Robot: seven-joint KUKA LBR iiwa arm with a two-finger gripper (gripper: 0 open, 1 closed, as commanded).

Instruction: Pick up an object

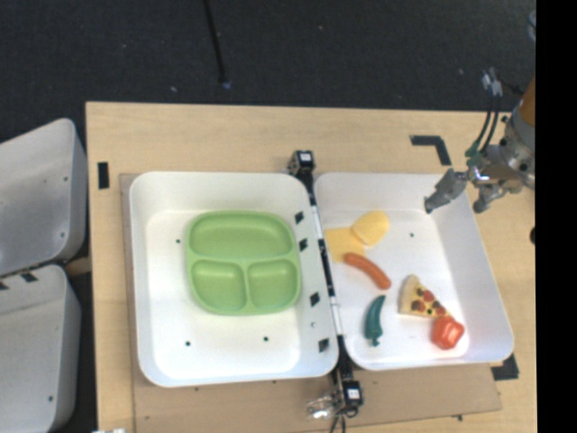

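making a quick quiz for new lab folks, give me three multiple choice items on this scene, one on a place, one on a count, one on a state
1. Where does the green divided plate lie?
A. in the left bin
B. in the right bin
C. on the bare bench

2. How many toy foods lie in the right bin?
A. three
B. five
C. eight

3. How does the end effector stand?
A. shut on the sausage
B. open, at the right bin's upper right rim, holding nothing
C. pressed into the plate

Answers:
1 A, the plate sits inside the left bin.
2 B, they are the yellow piece, sausage, green pepper, pizza slice and red piece.
3 B, its two fingers are spread with nothing between them.
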